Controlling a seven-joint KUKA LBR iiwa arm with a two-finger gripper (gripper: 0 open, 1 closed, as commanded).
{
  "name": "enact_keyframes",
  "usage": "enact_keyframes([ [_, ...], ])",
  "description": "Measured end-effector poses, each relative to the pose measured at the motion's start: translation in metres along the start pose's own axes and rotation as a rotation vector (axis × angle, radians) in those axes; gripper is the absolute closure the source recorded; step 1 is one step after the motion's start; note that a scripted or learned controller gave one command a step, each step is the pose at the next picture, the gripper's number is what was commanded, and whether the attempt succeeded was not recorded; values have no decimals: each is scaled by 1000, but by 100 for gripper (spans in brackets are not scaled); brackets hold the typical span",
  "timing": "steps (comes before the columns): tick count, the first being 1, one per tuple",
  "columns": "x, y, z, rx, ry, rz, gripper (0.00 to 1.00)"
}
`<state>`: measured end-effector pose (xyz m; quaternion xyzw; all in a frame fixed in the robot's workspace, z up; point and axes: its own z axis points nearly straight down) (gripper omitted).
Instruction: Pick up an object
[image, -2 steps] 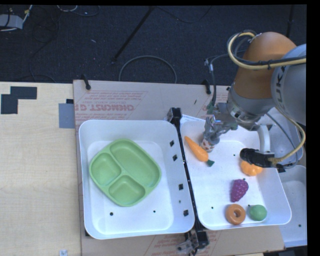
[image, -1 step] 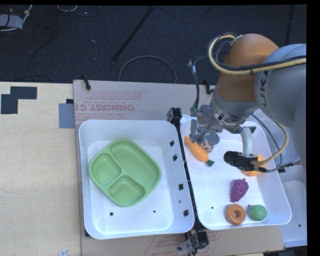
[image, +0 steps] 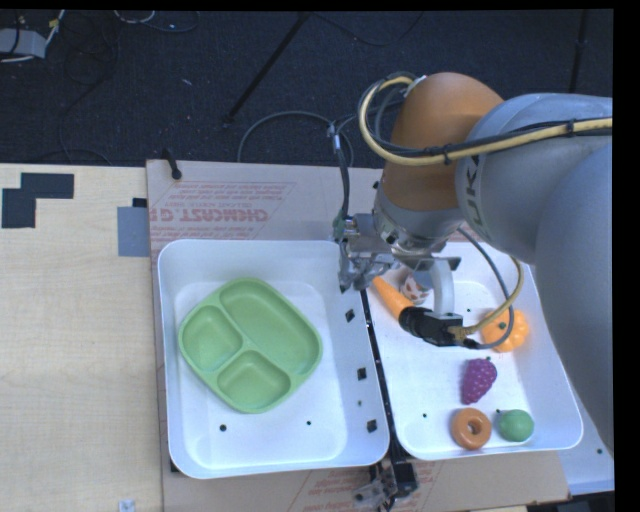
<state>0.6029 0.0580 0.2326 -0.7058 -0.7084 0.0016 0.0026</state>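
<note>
My gripper (image: 398, 272) hangs low over the far left part of the right bin (image: 560, 420), under the orange wrist band. Just beneath it lies an orange carrot-shaped toy (image: 388, 294), slanting toward the bin's left wall, with a small pale object (image: 416, 291) beside it. Whether the gripper touches either one is hidden by the wrist. A yellow-orange toy (image: 506, 331) sits to the right of the gripper. Nearer the front lie a purple grape bunch (image: 478, 379), a brown doughnut (image: 470, 428) and a green round fruit (image: 516, 425).
The left bin (image: 200, 440) bears a light green divided plate (image: 250, 345). A raised divider (image: 372, 380) separates the two bins. The grey arm covers the right bin's far right corner, and a black cable fitting (image: 428, 326) hangs by the carrot toy.
</note>
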Motion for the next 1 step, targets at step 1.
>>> enact_keyframes([
  [1, 45, 5, -1, -3, 0, -1, 100],
])
